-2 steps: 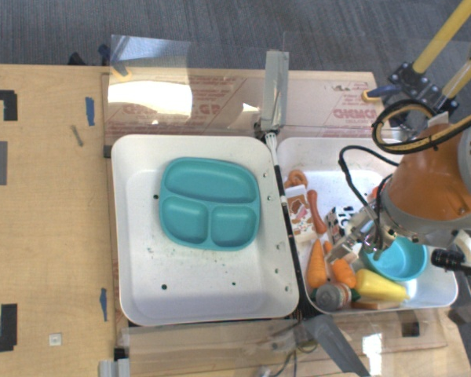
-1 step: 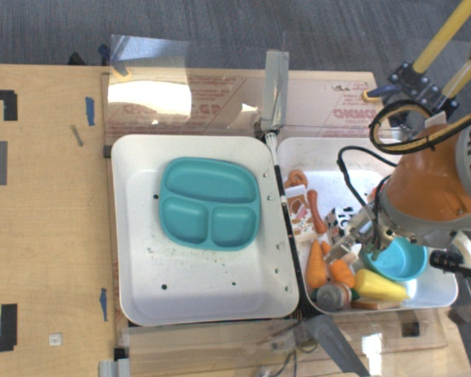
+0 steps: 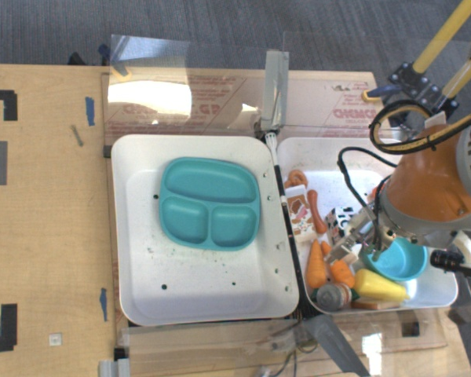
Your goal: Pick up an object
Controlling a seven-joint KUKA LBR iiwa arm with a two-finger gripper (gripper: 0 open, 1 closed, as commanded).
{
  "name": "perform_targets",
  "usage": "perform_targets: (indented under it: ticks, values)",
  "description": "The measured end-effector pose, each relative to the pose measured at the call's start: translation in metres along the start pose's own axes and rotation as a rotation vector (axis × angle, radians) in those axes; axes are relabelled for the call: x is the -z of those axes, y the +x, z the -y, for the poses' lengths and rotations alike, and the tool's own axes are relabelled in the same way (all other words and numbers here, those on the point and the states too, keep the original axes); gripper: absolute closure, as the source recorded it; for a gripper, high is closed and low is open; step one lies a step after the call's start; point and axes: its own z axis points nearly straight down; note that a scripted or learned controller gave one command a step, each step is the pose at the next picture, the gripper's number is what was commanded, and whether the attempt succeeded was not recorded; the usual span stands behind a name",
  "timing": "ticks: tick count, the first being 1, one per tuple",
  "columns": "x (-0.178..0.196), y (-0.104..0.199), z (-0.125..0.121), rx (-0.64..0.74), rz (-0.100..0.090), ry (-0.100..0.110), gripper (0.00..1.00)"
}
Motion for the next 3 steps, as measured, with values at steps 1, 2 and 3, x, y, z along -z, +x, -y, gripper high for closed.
perform_targets:
  ticks: [1,2,3]
  values:
    - [-0.01,-0.117,-0.104,-0.042,-0.045,0.026,0.0]
    - [-0.01,-0.111,-0.092,-0.19,-0.028,0.008,0.0]
    - [-0.025,-0.106,-0.078,-0.331,-0.047,0.035,0.0]
